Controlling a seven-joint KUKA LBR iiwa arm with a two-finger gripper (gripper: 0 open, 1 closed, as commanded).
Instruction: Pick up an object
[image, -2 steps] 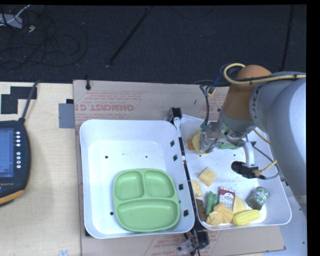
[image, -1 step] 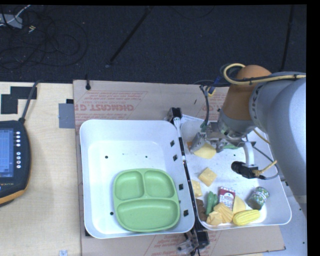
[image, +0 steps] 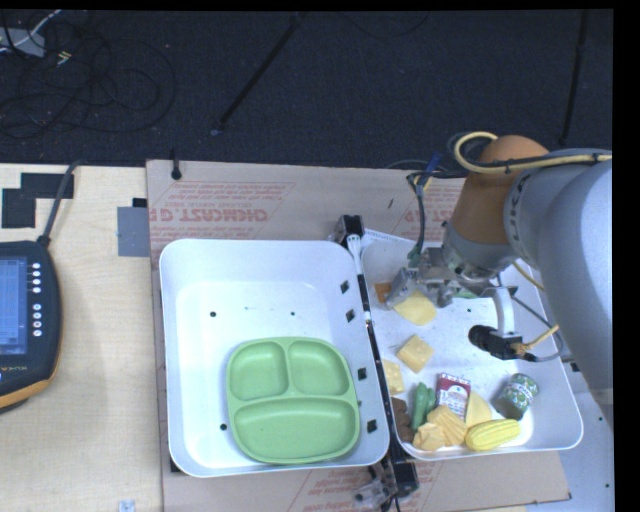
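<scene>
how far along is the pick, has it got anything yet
Done: the gripper is down in the right bin, at a pale yellow block. In hand: nothing visibly lifted; whether it grips the block is unclear. Left: securing and raising an object. The corn cob and green tray lie untouched.

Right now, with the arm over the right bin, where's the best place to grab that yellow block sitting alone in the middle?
Probably the yellow block across its two flat side faces, coming straight down from above. It lies flat with bare bin floor around it, apart from the pile near the front wall, so fingers likely have room either side. The gripper is just behind it.
</scene>
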